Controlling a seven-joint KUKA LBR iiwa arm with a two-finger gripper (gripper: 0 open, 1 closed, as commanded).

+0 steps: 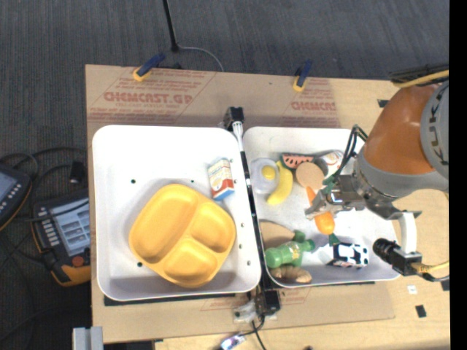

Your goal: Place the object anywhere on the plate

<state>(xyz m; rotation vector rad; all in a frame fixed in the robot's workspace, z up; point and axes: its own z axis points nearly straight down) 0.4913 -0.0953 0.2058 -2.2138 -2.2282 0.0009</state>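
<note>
Grey and orange, the arm reaches in over the right bin, and its gripper hangs low above the toys there; whether it is open or closed cannot be made out. Well to the gripper's left, in the left bin, lies the yellow plate with three compartments, and a small carton stands just beyond the plate's far edge. Close beside the gripper on its left is a banana. A green bottle lies nearer the camera from it. An orange carrot sits right under the gripper, and a black-and-white cow toy lies just past that.
</note>
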